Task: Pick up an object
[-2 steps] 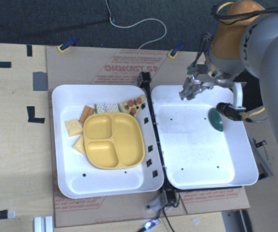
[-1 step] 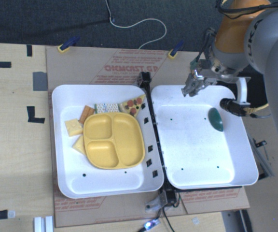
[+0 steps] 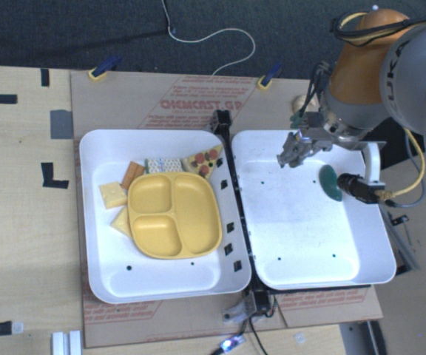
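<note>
Over the far part of the right-hand bin (image 3: 346,268) the pincer (image 3: 296,152) is seen, hanging from the grey arm w/ its orange band (image 3: 361,65). Nothing is seen held by it, and no contact w/ the bin floor can be made out. Whether it is open or closed cannot be told; it reads as 1 dark cluster at this res.

Step in hand, by judgement: approach/search, w/ no grasp made yet.

Nearest to the pincer, toward the view's right and a little nearer the camera, 1 small green object (image 3: 330,182) is lying on the bin floor, near but apart from it. It is judged the likeliest target. For the next move, a short shift to that side would be needed, then a descent w/ the pincer opened wide enough to straddle the object, approx centred on it.

Farther off, on the pincer's other side and across the bins' shared wall, a yellow 3-compartment plate (image 3: 174,214) is lying in the left-hand bin (image 3: 95,257), w/ several small flat pieces (image 3: 112,194) tucked around its far and outer edges.
</note>
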### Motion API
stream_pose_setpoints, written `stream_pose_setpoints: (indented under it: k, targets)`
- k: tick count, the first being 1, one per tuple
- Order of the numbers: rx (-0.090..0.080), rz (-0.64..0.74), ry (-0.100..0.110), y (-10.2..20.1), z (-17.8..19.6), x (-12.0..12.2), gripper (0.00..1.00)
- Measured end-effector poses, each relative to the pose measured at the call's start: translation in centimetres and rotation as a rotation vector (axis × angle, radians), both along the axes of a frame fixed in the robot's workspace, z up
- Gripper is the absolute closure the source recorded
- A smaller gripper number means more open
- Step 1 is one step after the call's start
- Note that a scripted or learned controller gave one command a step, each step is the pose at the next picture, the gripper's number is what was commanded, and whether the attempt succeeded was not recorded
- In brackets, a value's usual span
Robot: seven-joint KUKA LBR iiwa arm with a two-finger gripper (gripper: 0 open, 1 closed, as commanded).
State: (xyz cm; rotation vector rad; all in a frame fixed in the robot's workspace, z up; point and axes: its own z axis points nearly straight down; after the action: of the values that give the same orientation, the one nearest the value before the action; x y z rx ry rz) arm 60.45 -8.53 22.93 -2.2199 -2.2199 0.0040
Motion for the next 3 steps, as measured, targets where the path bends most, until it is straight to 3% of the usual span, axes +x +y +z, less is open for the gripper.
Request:
stream_pose_setpoints:
  k: [1, 2, 3]
  targets:
    - [0.001, 0.002, 0.003, 2.8, -1.4, -4.4, 1.0]
    - [0.002, 0.003, 0.001, 5.6, 0.3, -9.0, 1.0]
    - [0.0, 0.001, 0.001, 6.7, -0.5, -9.6, 1.0]
